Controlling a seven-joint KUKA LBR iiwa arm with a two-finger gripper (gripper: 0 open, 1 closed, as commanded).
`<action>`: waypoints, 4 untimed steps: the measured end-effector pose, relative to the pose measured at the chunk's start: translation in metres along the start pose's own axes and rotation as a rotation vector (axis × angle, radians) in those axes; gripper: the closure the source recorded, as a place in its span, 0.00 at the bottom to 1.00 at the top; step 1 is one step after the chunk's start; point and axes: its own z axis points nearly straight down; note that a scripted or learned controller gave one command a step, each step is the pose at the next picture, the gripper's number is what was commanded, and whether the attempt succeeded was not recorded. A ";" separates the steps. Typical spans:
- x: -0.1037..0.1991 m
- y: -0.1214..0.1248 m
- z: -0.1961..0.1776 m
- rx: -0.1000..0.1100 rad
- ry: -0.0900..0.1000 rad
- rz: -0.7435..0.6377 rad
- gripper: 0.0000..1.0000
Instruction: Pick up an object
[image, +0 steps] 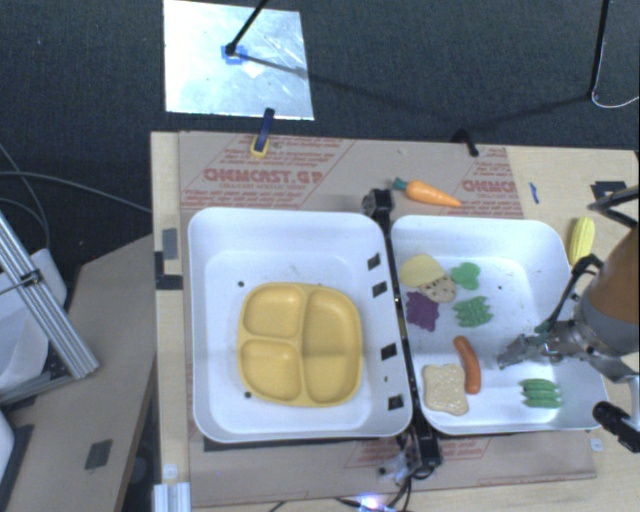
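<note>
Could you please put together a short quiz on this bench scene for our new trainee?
1. True or false: the yellow divided plate lies in the right bin.
2. Which item lies nearest the tool? A) bread slice B) green beans C) purple grapes
3. Fill in: the carrot lies outside both bins, on the ____ beyond them.

Key:
1. False; it lies in the left bin.
2. B
3. cardboard
</note>
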 end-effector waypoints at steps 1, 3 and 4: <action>0.002 0.000 0.010 0.001 0.002 -0.001 0.00; 0.002 0.044 0.007 -0.002 0.001 -0.007 0.00; 0.071 0.088 0.001 -0.003 0.005 -0.013 0.00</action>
